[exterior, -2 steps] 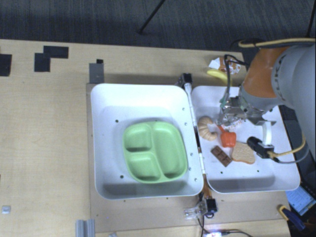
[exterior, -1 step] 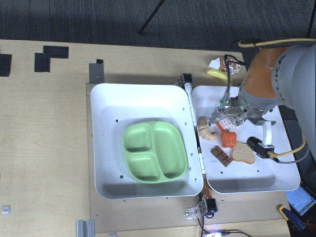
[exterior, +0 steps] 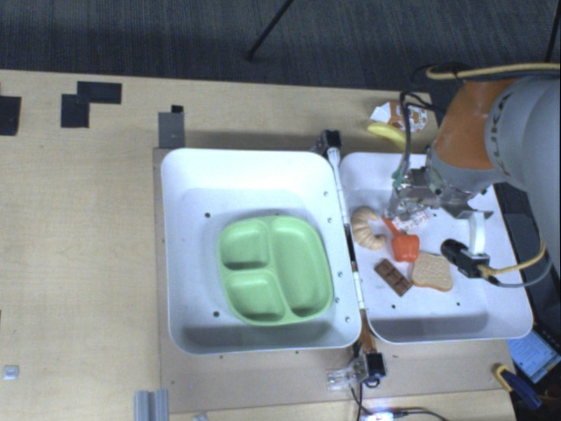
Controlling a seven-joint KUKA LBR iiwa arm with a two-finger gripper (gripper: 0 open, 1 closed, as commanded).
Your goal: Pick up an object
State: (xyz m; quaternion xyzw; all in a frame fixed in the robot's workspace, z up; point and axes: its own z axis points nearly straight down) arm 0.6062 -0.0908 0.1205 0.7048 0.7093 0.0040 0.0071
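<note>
Pincer [exterior: 406, 210] sits low in the right bin [exterior: 438, 327], above an orange-red item [exterior: 405, 247]; can't tell its opening, metal clutter hides it. Nothing visibly held. Candidates crowd together: tan pastry [exterior: 365, 226], bread slice [exterior: 432, 273], brown bar [exterior: 394, 277], all near each other. Risk: closing on 2 items at once or nudging neighbours, so the grab slips. Left bin [exterior: 188, 187] holds a green divided tray [exterior: 273, 268].

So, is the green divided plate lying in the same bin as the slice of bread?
No, the green divided plate lies in the left bin, while the slice of bread lies in the right bin.
</note>
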